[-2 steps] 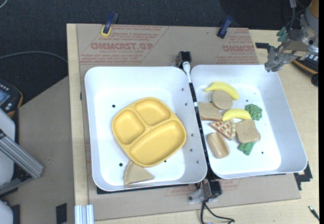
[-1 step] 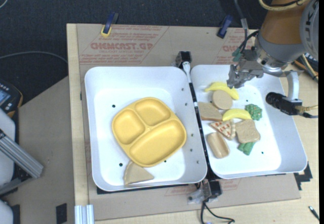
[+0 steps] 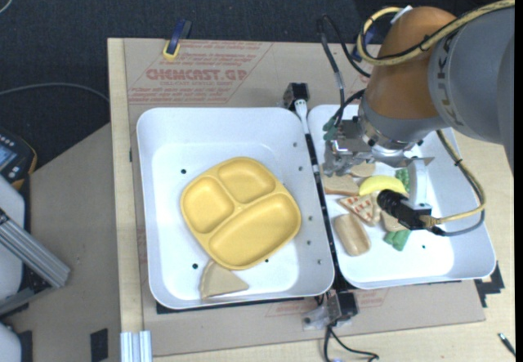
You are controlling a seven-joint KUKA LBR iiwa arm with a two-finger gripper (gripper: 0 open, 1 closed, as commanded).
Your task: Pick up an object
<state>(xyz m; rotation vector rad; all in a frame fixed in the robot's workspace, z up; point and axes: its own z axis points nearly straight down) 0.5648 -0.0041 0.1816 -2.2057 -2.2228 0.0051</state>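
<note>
The tabletop carries two white bins side by side; the grey arm with its orange band reaches over the right bin; the left bin holds a yellow divided plate with a tan wedge just below it; the pincer hangs at the right bin's upper left, and whether it is spread or pinching I cannot tell; directly beneath it lie a banana, a pizza slice, a bread roll and what may be a small green piece.

Yellow tray; white bins
</note>
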